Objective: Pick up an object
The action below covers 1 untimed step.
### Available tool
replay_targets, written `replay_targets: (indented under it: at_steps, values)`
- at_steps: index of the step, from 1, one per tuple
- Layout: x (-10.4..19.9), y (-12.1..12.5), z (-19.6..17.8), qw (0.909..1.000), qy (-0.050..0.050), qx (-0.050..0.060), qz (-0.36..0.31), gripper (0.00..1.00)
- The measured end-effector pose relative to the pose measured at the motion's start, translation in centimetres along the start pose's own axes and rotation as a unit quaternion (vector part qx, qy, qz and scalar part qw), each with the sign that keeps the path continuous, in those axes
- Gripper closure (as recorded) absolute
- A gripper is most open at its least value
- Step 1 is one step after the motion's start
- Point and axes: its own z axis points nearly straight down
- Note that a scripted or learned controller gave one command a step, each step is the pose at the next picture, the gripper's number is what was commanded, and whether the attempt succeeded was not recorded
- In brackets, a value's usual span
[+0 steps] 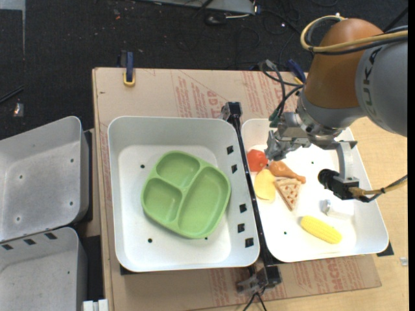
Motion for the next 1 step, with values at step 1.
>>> replay_targets:
  at_steps: [1]
  values:
    - [5.28, -0.08, -0.45, 1.0000, 0.000, -0.001, 0.000, 1.00]
